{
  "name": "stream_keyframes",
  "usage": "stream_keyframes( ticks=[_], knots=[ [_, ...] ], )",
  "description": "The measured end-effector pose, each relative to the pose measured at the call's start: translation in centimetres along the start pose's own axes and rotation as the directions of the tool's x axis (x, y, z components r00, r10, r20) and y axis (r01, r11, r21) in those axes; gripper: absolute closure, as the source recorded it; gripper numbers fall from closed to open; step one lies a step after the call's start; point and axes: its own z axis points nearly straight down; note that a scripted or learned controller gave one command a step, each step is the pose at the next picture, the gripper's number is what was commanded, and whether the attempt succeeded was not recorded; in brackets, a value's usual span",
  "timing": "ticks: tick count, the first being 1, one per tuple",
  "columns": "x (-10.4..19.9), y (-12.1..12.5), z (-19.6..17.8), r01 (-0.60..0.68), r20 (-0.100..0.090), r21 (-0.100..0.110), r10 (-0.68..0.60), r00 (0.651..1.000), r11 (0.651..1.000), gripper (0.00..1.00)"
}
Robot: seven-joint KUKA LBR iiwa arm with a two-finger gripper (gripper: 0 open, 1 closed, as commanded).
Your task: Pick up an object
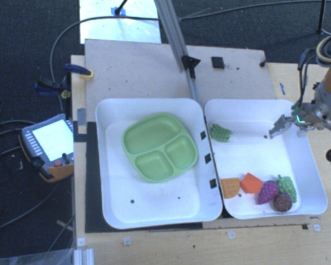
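Green toy (220, 132) lies lengthwise left-right (right bin (309, 164)).

Just the one camera here, mounted up above the worktop (154, 65) and looking down at a slant rather than straight overhead — the far edge of the worktop sits near the top of the frame and the near edge runs along the bottom. It's set back far enough to fit both white bins, the left bin (113, 203) and the right bin (309, 170), with dark carpeted floor (22, 26) showing on the left and along the top. The arm (328, 93) pokes in from the right edge.
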Motion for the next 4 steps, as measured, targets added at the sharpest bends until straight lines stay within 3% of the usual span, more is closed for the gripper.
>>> stream_keyframes(
  ticks=[1, 3, 4],
  knots=[
    [0.0, 0.0, -0.1, 0.000, 0.000, -0.002, 0.000, 1.000, 1.000, 0.00],
    [-0.1, 0.2, 12.4, -0.003, 0.000, 0.002, 0.003, 1.000, 1.000, 0.00],
    [-0.2, 0.4, 13.0, -0.003, 0.001, -0.004, 0.003, 1.000, 1.000, 0.00]
  ],
)
